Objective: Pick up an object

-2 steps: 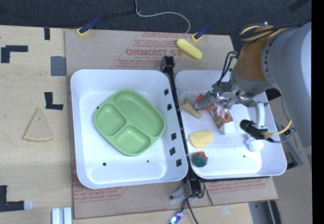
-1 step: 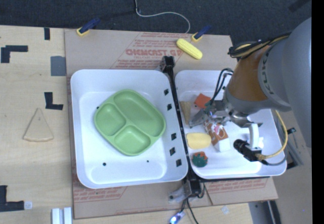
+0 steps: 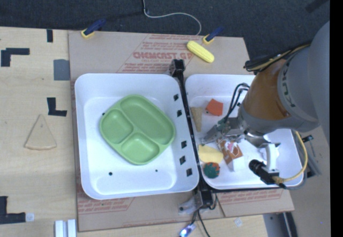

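Gripper low — right bin

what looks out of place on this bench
The yellow corn-like toy lies on the cardboard behind the right bin, outside both bins, while the other small objects sit inside that bin. The green divided plate sits askew in the left bin.

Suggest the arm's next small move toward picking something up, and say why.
Probably a short descent, then close. The gripper hovers low in the right bin, just above the yellow piece, beside the red-and-white packet, with nothing visibly held.
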Controlling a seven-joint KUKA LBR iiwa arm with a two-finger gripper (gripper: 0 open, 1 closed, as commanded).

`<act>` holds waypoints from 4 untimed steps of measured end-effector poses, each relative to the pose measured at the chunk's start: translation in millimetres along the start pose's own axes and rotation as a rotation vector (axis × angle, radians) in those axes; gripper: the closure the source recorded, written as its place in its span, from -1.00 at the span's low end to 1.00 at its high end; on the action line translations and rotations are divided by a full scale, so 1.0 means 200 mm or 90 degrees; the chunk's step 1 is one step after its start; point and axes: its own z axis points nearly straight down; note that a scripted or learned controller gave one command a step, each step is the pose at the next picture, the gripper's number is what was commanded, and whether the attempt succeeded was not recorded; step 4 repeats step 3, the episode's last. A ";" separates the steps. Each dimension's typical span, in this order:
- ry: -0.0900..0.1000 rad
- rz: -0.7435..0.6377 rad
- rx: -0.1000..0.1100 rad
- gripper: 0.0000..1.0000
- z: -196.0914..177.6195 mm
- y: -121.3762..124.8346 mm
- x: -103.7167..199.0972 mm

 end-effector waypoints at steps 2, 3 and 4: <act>-0.003 0.002 -0.001 1.00 -0.05 -0.19 -0.02; 0.005 -0.001 0.012 1.00 -0.49 -0.05 0.37; 0.005 -0.001 0.012 1.00 -0.49 -0.05 0.37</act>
